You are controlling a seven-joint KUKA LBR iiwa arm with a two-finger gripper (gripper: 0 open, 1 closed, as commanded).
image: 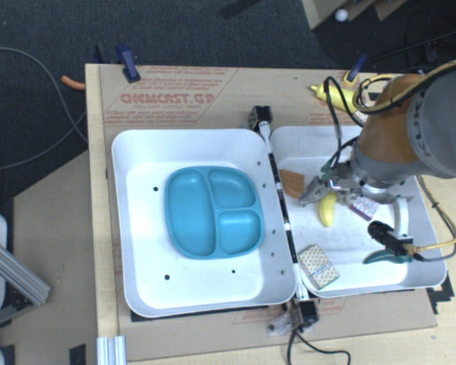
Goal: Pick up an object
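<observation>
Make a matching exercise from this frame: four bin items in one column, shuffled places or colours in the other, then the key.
Things:
1. divided plate
2. banana
3. patterned block
4. brown piece

Descriptions:
A. yellow, just below the gripper
B. near front edge of right bin
C. blue, middle of left bin
D. by right bin's left wall, toward the back

Pairs: 1-C, 2-A, 3-B, 4-D

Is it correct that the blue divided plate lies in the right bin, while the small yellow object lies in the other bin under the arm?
Not quite. The camera view shows the blue divided plate in the left bin, not the right one. The rest stands: the small yellow object lies in the right bin, beneath the arm's gripper.
</observation>
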